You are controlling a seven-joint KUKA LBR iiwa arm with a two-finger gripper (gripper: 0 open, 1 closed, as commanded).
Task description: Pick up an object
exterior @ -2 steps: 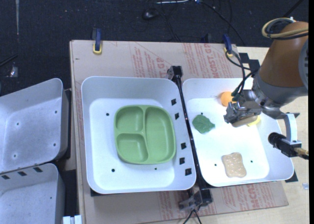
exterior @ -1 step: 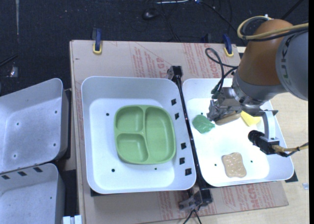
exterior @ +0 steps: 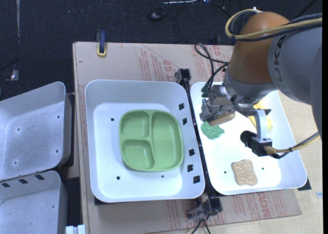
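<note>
The arm [exterior: 287, 59] comes in from the right and bends low over the bench [exterior: 133, 61], whose brown board carries red print. That print runs upside down from here and I can't read it. On the arm's grey shell a few dark letters show, cut off at the edge; "UK" is about all I can make out.

Of the two bins, the left bin [exterior: 97, 125] holds one green plate [exterior: 151, 140] with three sections, well apart from the action. The right bin [exterior: 225, 151] is where the work is. The gripper [exterior: 216, 111] is down in its far-left corner, close to the wall between the bins.

A tan slab [exterior: 244, 172] lies near the front of that bin. A green scrap [exterior: 211, 131] sits just below the gripper, and a brown piece [exterior: 225, 118] lies right at the gripper's tip, touching or nearly so. A yellow bit [exterior: 265, 120] peeks out behind the wrist.

I'd say this is the grasp step, with the brown piece the likely target. Whether the gripper is clamped on it or standing slack I cannot tell; its own body hides the tip. Next comes a straight lift — clear of the bin wall and without dragging the green scrap along.
</note>
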